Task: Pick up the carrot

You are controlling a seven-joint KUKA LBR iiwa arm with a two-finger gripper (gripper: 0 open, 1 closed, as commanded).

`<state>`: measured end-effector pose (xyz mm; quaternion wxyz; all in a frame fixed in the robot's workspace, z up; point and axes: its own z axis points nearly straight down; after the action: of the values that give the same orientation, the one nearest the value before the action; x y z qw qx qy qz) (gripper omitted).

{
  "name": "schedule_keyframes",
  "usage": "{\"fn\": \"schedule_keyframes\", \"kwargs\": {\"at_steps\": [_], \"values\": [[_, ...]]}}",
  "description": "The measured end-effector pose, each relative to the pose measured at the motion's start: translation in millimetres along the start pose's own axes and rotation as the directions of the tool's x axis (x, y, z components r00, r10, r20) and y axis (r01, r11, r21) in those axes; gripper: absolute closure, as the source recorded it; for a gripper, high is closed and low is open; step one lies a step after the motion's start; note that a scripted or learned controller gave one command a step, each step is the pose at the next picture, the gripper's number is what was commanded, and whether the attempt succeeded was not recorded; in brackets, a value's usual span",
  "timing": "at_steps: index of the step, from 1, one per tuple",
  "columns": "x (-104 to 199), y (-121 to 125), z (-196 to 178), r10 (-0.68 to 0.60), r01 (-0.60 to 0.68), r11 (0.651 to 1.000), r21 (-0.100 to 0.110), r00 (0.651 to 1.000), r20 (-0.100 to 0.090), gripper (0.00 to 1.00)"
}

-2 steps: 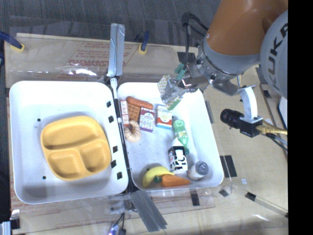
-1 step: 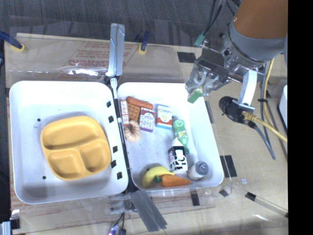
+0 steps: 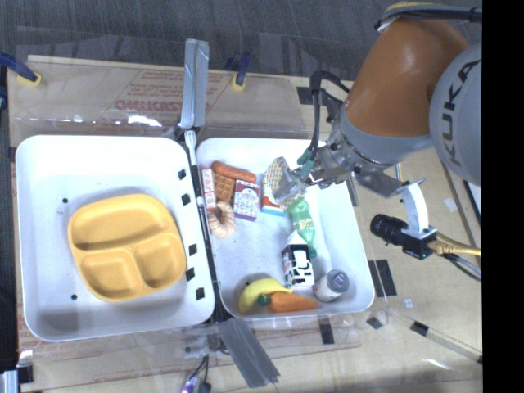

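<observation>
carrot (image 3: pixel 292 303) in right bin (image 3: pixel 360 256), beside banana (image 3: pixel 258 291); tray (image 3: pixel 125 245) in left bin (image 3: pixel 33 219).

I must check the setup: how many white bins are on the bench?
2. The left bin holds a yellow tray. The right bin holds the carrot and other items.

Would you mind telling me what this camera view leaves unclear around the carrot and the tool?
- Tool: blurred and partly under the arm's wrist, so its finger state is unreadable.
- Carrot: its green end is tucked against the banana; the contact there is unclear.
- Small box: print too small to read.
- Arm: cut off by the right edge.
</observation>
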<state>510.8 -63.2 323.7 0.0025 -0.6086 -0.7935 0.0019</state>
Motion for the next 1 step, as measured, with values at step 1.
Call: {"fn": "schedule_keyframes", "kwargs": {"at_steps": [1], "values": [[0.0,0.1,-0.3,0.000,0.000,1.000,-0.001,1.000,0.000,0.00]]}}
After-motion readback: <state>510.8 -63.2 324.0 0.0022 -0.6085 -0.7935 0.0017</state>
